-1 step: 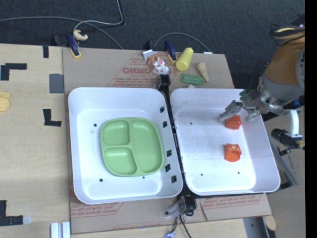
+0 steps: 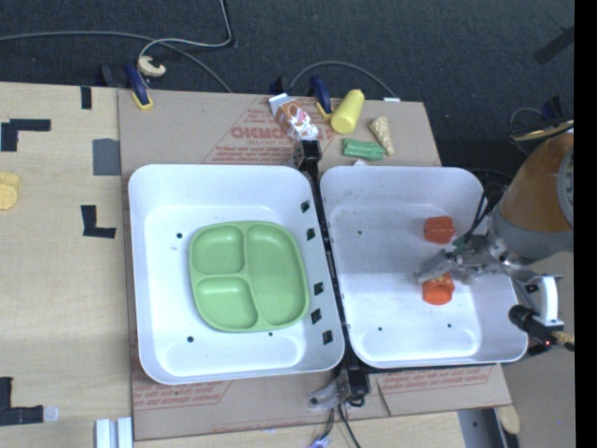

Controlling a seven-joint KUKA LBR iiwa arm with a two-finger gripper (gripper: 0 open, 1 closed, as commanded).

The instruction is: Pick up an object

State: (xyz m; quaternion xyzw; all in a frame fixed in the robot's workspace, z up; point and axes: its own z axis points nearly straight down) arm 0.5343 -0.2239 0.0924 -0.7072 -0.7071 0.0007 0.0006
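Observation:
Two small orange-red objects lie in the right bin (image 2: 373,339). One orange-red object (image 2: 438,229) sits toward the bin's upper right. The other orange-red object (image 2: 437,292) lies lower down, near the middle right. My gripper (image 2: 444,265) hangs low between them, right over the top edge of the lower one, and I cannot tell whether it touches it. The grey arm with its orange band (image 2: 541,203) comes in from the right over the bin's rim.
The left bin (image 2: 159,250) holds a green divided plate (image 2: 248,275). Behind the bins on the cardboard lie a yellow object (image 2: 347,110), a green piece (image 2: 362,148), a beige piece (image 2: 381,135) and a small packet (image 2: 297,118). Cables run across the back.

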